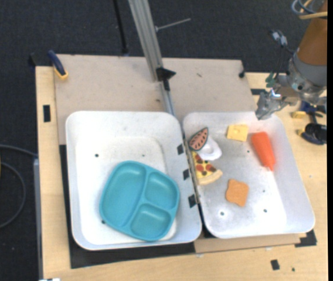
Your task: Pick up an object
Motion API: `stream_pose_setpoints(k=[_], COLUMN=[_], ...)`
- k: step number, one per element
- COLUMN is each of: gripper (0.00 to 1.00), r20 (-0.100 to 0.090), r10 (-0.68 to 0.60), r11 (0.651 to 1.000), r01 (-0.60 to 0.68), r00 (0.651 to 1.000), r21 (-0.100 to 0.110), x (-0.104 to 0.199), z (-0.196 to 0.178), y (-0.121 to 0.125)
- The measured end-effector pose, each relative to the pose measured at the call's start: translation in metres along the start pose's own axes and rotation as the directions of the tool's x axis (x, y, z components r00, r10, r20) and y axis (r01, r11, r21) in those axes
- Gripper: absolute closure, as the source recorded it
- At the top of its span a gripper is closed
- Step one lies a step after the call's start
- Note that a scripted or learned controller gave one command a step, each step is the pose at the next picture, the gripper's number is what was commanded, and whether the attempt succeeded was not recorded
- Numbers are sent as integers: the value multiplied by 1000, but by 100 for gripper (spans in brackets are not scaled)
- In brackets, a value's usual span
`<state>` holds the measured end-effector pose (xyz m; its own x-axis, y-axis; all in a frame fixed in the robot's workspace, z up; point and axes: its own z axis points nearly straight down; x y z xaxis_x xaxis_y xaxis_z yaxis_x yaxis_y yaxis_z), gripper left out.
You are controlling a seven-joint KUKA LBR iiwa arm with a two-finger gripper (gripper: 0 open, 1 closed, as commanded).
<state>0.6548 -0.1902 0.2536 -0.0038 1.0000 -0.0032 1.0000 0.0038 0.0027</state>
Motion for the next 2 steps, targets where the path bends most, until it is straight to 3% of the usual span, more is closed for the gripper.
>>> stream_pose_setpoints(k=[2], gripper=[100], r20=[-3], r10=[-3], r11=[1000], r01=[3], r00=[1000], r21=[1], x=[100], z=[-18], y=[-12])
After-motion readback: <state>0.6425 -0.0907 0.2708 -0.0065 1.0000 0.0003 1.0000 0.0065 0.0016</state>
